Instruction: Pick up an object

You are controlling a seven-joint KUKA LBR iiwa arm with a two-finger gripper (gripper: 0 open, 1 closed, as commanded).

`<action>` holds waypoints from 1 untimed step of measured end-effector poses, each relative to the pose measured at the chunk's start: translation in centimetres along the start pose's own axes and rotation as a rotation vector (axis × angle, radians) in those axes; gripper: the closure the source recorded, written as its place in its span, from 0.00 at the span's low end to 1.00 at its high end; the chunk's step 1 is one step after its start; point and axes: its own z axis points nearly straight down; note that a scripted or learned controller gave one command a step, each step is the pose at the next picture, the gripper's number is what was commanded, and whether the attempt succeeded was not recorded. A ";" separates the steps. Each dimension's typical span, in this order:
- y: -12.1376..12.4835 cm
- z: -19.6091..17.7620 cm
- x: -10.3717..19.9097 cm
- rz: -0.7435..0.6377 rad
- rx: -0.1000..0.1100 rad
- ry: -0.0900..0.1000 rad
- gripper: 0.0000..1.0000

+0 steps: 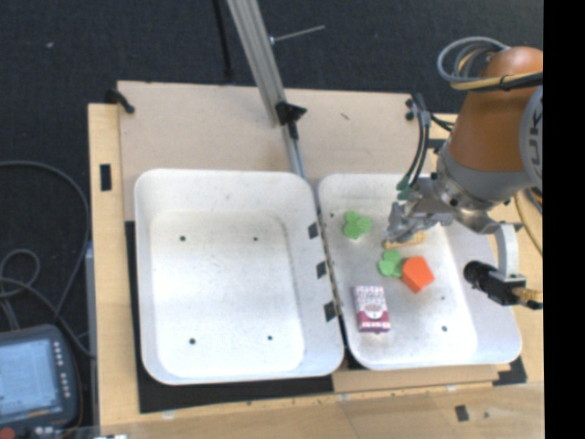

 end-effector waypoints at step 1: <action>-0.1 1.2 4.5 0.000 0.000 0.001 1.00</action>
